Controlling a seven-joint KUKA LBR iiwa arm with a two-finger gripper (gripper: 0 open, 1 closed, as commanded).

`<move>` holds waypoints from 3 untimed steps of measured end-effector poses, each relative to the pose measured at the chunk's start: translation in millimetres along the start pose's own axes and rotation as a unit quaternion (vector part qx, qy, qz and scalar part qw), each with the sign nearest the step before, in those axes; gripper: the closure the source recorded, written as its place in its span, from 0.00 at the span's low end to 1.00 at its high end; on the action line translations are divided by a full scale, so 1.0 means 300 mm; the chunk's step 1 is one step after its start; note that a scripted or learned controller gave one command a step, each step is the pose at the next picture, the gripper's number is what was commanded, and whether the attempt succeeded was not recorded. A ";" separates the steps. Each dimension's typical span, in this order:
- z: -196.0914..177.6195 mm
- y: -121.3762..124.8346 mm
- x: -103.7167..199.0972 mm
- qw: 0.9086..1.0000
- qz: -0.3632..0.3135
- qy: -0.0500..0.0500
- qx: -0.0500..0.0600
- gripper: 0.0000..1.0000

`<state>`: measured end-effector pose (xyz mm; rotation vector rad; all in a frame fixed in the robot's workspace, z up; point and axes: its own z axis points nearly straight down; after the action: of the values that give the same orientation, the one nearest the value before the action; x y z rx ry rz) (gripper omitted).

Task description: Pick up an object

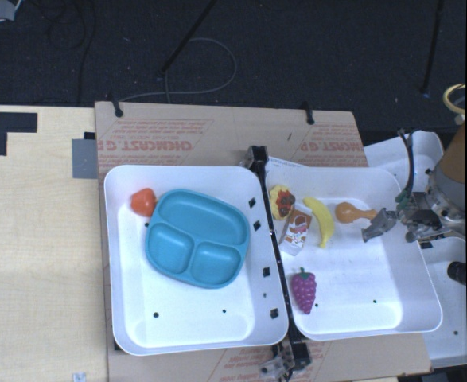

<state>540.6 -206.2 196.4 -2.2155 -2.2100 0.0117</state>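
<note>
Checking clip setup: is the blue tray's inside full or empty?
Empty. The blue tray lies flat in the left bin; all three compartments show bare blue. The tomato sits outside it, beside its corner.

Single fixed camera above bench [42, 237], angled downward, moderately distant, both white bins [130, 325] side by side, arm [456, 165] entering right.

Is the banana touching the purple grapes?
Apart. The camera view shows bare white bin floor between the banana and the grapes, lower in the right bin.
</note>
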 end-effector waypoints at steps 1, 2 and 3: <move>-0.022 0.009 -0.001 1.000 -0.001 -0.001 -0.006 0.00; 0.131 0.031 0.012 1.000 -0.002 0.000 -0.004 0.00; 0.311 0.046 -0.015 1.000 -0.001 -0.001 -0.003 0.00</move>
<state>553.2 -210.3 102.9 -2.2170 -2.2165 0.0054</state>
